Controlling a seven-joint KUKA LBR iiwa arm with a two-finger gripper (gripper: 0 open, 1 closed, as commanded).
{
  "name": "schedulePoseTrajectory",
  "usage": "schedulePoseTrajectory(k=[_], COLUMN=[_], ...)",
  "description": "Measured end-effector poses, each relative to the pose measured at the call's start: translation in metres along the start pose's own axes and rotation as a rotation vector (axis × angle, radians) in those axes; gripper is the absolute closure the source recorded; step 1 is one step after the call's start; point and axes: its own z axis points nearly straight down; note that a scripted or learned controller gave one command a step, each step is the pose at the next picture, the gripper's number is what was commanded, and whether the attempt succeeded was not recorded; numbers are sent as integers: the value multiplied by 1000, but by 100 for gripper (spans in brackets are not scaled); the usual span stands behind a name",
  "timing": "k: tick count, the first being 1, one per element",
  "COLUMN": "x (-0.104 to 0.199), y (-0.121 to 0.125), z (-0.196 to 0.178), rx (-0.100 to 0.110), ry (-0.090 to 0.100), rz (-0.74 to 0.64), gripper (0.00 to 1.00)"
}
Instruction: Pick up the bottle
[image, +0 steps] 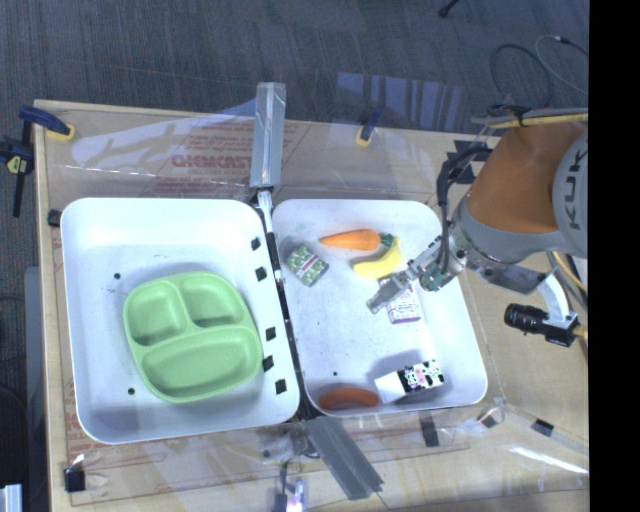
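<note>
- Gripper (392, 291) over right bin (462, 330), finger state unclear; one bottle (404, 309) just beneath.
- One carrot (352, 240), one banana (377, 262) beside it.
- Open floor toward one green plate (192, 336), left bin (90, 300).

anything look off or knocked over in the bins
Nothing spilled or broken. The small bottle lies on its side in the right bin, under the claw. The green tray sits slightly askew in the left bin.
</note>
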Motion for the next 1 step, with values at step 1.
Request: schedulePoseTrajectory(k=[1], x=[-6], y=[9], z=[33], rx=[2], ry=[3], rz=[10], gripper=[0])
